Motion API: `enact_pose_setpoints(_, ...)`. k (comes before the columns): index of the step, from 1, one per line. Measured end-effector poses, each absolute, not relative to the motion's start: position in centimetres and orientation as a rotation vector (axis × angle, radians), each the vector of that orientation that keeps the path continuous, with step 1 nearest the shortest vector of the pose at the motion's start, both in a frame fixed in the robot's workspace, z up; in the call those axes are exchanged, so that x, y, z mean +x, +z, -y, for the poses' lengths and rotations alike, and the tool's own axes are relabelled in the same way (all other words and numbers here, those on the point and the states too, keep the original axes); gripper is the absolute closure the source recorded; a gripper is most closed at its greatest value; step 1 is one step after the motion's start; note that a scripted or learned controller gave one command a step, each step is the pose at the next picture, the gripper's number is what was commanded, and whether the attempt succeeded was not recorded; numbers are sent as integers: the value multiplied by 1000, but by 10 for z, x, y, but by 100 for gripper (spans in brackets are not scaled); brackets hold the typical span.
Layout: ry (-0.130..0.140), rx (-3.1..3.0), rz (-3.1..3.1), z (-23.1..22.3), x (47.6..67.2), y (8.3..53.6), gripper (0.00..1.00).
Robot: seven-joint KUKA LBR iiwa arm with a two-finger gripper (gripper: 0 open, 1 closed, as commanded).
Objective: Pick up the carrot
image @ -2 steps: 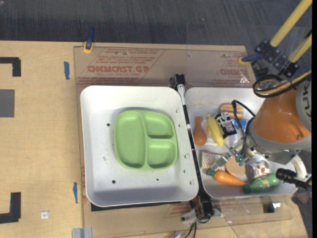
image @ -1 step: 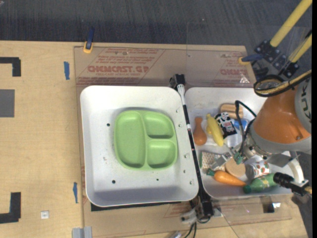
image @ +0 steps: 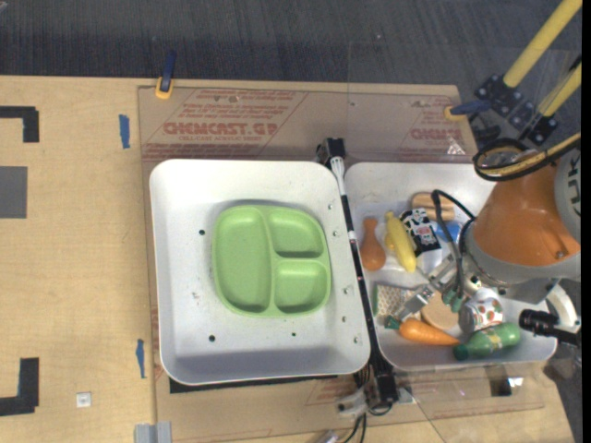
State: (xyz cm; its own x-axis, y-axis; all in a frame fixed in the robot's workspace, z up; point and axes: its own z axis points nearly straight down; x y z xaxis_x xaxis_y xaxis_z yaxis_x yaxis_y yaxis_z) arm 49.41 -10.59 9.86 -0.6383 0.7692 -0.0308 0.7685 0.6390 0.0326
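The carrot (image: 428,332) is orange with a small green top pointing left. It lies flat near the front edge of the right bin (image: 369,181). My gripper (image: 441,287) hangs over the middle of that bin, just behind and slightly above the carrot. The grey arm with its orange band (image: 524,221) comes in from the right and hides the bin's right part. Nothing is visibly held by the gripper.
Around the carrot lie a green vegetable (image: 490,341), a red-and-white can (image: 484,316), a yellow banana-like piece (image: 400,240), an orange pear-shaped piece (image: 371,247) and a speckled packet (image: 392,298). The left bin (image: 175,275) holds a green divided plate (image: 273,259).
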Motion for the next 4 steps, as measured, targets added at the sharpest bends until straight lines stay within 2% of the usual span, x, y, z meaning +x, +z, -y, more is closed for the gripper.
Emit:
enact_pose_setpoints(2, 11, 1070, -2904, 100, 494, 99, 0)
enact_pose_setpoints(3, 15, 1068, -2897, 99, 495, 110, 100)
enact_pose_setpoints(4, 14, 1533, -2732, 21, 571, 188, 100)
